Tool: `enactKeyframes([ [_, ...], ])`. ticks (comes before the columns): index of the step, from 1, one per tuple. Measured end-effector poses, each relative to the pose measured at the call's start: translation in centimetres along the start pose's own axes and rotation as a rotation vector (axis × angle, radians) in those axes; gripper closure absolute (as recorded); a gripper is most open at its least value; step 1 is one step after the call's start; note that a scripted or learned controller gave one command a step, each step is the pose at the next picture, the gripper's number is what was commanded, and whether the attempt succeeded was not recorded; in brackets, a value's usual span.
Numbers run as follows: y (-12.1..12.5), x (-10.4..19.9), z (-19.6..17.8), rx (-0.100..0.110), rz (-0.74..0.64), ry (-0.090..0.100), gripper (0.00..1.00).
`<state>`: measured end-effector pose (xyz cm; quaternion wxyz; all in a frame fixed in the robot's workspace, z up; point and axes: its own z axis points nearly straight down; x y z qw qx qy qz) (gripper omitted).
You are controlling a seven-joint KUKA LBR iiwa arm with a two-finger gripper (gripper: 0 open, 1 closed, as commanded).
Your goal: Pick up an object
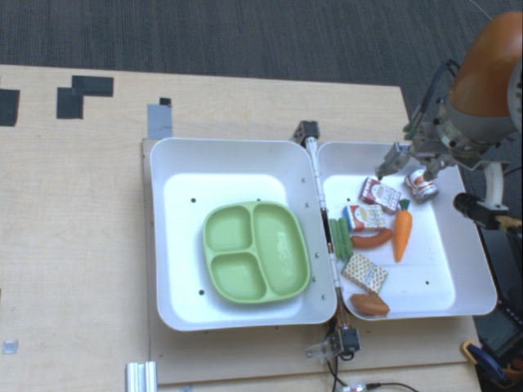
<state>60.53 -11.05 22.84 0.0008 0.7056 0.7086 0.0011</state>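
Green divided plate fills most of the left bin; toy foods crowd the right bin's left half; its right half lies open.

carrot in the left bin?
No, the carrot lies in the right bin; the left bin holds the green tray.

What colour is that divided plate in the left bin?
Light green. The plate has three compartments and shows plainly in the camera view.

One fixed camera is looking down at a slant, taking in both bins and the surrounding bench.
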Motion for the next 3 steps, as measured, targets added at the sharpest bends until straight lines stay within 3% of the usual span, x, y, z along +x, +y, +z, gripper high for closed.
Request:
enactKeyframes([
  [1,-5.8,-0.3,14.2,-0.003,0.002,-0.001,0.0],
  [2,-5.6,-0.2,13.0,-0.01,0.001,-0.001,1.0],
  [3,-11.7,5.5,4.3,-0.001,-0.001,0.001,1.0],
])
